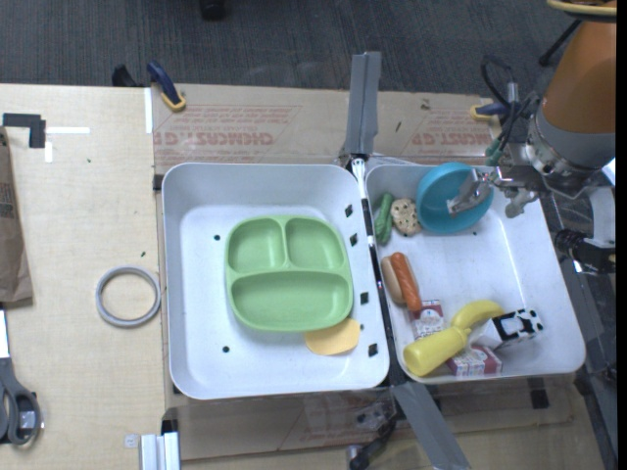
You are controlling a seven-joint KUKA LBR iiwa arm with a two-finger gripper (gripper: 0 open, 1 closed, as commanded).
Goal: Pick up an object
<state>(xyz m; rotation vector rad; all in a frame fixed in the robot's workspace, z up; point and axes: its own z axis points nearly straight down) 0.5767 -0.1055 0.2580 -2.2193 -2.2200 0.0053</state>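
A blue bowl (446, 202) sits tilted at the back of the right bin (534, 262). My gripper (472, 195) reaches in from the right and is shut on the bowl's right rim, with one metal finger inside the bowl. Beside the bowl on the left lie a brown cookie (405, 221) and a green pickle (383, 217). Further forward in the same bin are a hot dog (402, 280), a yellow banana (449, 341), a black-and-white toy cow (516, 325) and two small red-and-white boxes (428, 316).
The left bin (186, 262) holds a green divided plate (289, 272) and a flat yellow piece (333, 339) at its front edge. On the bench at the left lie a grey ring (128, 295) and scissors (15, 411). A grey bar (362, 101) stands behind the bins.
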